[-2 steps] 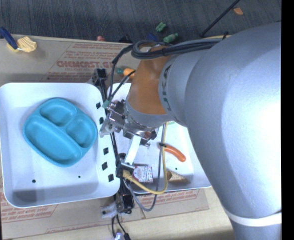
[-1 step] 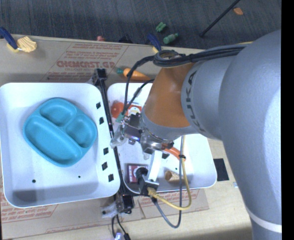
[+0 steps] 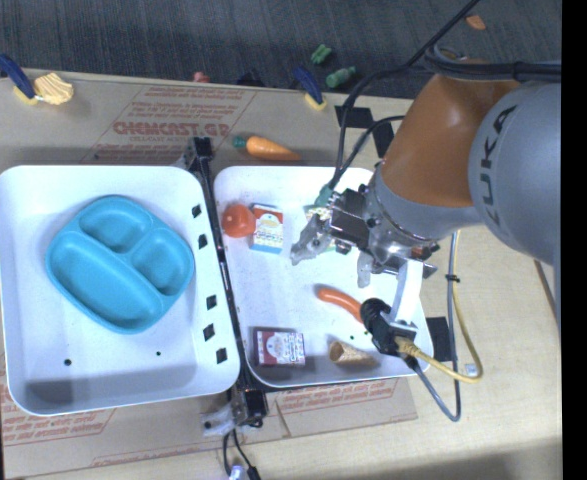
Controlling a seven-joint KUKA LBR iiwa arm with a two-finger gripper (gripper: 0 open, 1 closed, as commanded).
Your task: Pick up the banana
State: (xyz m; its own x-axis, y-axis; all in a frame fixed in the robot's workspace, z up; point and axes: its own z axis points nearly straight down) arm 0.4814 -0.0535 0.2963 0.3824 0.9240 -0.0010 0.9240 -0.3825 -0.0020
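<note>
My gripper hangs over the middle of the right bin, open, with nothing between its fingers. One finger points toward the bin's centre and the other sits just above an orange pepper-like piece. The arm's grey and orange body covers the right part of this bin, hiding whatever lies under it.
The right bin also holds a red tomato, a small white box, a brown box and a tan bread-like piece. A blue divided plate lies in the left bin. A carrot rests on the bench behind the bins.
</note>
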